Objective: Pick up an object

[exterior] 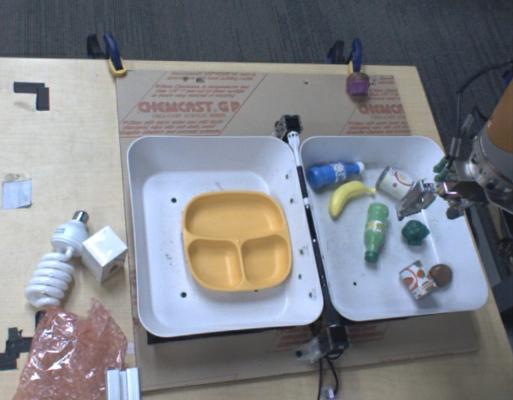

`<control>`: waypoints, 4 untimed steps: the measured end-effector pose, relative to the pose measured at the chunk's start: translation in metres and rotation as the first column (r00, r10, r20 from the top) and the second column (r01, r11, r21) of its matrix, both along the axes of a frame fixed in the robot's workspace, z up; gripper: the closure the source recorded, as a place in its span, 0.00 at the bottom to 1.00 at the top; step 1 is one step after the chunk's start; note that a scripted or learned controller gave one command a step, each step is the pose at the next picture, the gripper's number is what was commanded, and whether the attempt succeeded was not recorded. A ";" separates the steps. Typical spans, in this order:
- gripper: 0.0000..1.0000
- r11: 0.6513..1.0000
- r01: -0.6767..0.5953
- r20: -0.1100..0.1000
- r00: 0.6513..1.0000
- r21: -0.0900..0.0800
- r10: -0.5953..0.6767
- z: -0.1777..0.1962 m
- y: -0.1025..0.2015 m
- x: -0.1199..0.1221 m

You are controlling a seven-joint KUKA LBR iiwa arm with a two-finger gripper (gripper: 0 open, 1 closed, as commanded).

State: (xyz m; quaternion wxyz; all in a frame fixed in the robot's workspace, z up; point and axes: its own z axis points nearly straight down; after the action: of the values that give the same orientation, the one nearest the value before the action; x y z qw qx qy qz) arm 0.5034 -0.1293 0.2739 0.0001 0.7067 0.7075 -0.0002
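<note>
Since our gripper hangs spread and empty by the right bin's right wall, we judge it lined up over the green lump just below.

Arm: grey body with an orange band above the wrist, thin dark cables running alongside. Gripper: metallic grey and black two-finger assembly, small green fittings on its upper side.
</note>
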 end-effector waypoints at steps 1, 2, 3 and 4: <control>0.00 1.000 0.003 0.000 1.000 0.000 -0.003 -0.119 -0.021 -0.002; 0.00 1.000 0.002 0.000 1.000 0.001 -0.002 -0.182 0.009 -0.009; 1.00 1.000 0.004 0.002 1.000 0.000 -0.004 -0.172 0.008 -0.008; 1.00 1.000 0.001 0.001 1.000 0.000 -0.001 -0.082 0.107 -0.025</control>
State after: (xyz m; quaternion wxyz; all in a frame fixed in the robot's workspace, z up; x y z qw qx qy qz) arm 0.4783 -0.0221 0.1923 0.0004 0.7072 0.7070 0.0002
